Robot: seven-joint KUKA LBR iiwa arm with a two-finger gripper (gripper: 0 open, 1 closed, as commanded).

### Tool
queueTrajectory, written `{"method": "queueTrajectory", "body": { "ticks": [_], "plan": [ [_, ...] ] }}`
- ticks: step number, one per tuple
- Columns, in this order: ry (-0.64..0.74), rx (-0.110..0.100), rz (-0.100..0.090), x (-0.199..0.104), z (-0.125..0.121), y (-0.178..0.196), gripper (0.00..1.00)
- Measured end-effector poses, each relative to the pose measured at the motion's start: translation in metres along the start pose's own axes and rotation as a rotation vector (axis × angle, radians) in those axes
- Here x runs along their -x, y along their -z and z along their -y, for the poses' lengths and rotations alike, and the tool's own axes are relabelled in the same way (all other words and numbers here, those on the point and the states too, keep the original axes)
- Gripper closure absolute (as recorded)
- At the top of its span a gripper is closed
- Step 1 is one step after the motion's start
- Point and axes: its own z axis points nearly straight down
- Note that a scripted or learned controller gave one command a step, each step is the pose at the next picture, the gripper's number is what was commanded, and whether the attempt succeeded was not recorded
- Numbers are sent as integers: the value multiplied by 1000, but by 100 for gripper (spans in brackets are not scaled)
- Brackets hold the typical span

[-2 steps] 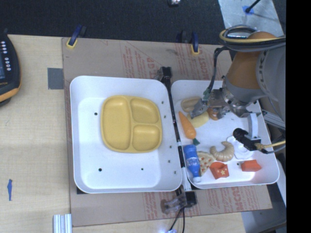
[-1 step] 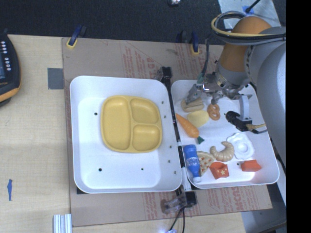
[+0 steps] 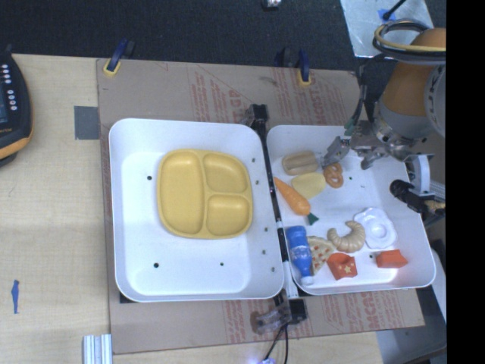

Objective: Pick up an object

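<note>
My gripper (image 3: 339, 152) low in right white bin (image 3: 413, 279), just above small brown pretzel (image 3: 333, 176). Jaws apart, clamped on nothing. Pick not yet made; closing and lifting remain. Tan bread roll (image 3: 298, 161) beside.

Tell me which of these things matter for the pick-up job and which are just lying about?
Job: gripper; right bin with pretzel, carrot, croissant, bottle, fried egg.
Lying about: left bin, yellow tray, clamps, pendant.
</note>
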Motion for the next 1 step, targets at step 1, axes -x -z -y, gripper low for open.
{"method": "queueTrajectory", "body": {
  "ticks": [1],
  "plan": [
    [5,-3,-2,12,-9,-49,0]
  ]
}}
